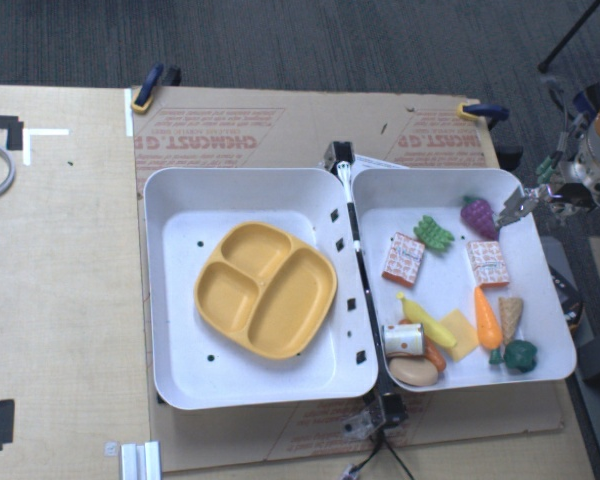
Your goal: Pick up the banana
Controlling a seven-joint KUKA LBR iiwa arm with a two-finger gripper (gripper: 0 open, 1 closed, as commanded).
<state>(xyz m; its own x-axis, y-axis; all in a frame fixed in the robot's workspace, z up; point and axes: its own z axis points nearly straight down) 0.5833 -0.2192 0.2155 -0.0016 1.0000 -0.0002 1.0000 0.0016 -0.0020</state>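
The banana (pixel 426 317) is a small yellow toy lying slantwise in the lower middle of the right bin (pixel 445 186). It touches a white can (pixel 403 340) at its lower left and a yellow cheese wedge (pixel 461 334) at its right. My gripper (pixel 513 210) hangs over the right bin's upper right corner, just right of a purple bunch of grapes (pixel 478 217). It is well away from the banana, and nothing shows in it.
Around the banana lie two red-and-white cartons (pixel 403 259) (pixel 487 264), a green leafy piece (pixel 435 234), a carrot (pixel 487 321), a cone (pixel 510 316), broccoli (pixel 520 356) and a bread roll (pixel 413 371). The left bin (pixel 170 298) holds a yellow divided plate (pixel 267 288).
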